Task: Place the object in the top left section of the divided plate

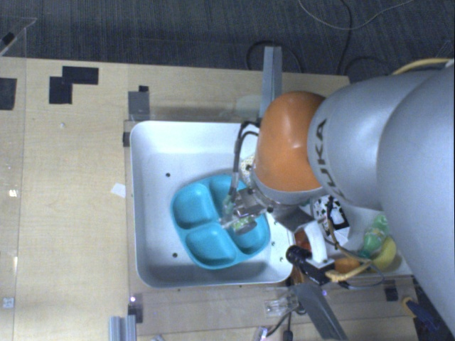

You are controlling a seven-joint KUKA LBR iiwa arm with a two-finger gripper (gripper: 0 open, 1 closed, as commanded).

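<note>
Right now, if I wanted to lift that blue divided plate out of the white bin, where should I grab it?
Probably pinch the blue divided plastic plate at its raised outer rim on the left, coming from above. That edge lies open, while the grey arm covers its right side.

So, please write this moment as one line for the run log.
stage: over plate | arm: reaching from right above left bin | gripper: over blue divided plate | grasp: cannot tell | placement: unconfirmed

A white bin (pixel 153 190) sits on the tan bench (pixel 64 212). Black tape marks (pixel 71 82) lie upper left; a cable (pixel 355 16) loops on dark carpet.
</note>
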